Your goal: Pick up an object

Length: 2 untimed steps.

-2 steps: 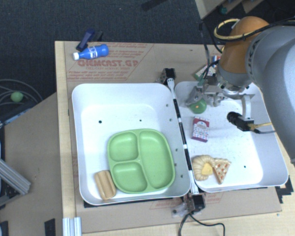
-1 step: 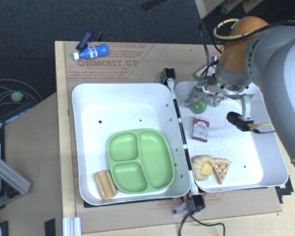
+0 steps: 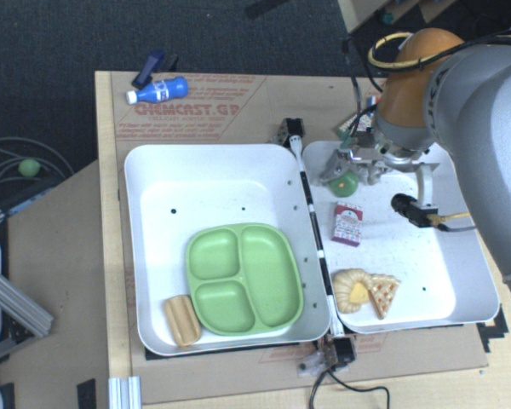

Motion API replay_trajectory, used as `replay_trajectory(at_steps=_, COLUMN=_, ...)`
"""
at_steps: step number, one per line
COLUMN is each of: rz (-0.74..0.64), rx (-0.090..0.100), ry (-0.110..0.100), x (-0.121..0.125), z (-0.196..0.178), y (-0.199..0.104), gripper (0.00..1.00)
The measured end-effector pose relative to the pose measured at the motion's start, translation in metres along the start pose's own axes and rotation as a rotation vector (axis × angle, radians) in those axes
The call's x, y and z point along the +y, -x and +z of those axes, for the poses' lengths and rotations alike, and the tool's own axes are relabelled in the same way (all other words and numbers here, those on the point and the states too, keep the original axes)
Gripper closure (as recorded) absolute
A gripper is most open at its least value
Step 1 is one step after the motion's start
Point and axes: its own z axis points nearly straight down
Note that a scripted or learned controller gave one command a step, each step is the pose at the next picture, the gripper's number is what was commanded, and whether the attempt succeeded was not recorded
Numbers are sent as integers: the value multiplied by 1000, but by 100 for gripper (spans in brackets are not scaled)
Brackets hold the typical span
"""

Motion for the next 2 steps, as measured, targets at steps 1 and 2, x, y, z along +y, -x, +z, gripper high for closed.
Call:
replay_trajectory(at_steps=1, rz=0, rx=0, ry=1, x=0, z=0, y=4, gripper=0)
replay_trajectory(at_steps=2, rz=0, rx=-1, ry=3, x=1, z=-10, y=3, gripper=100)
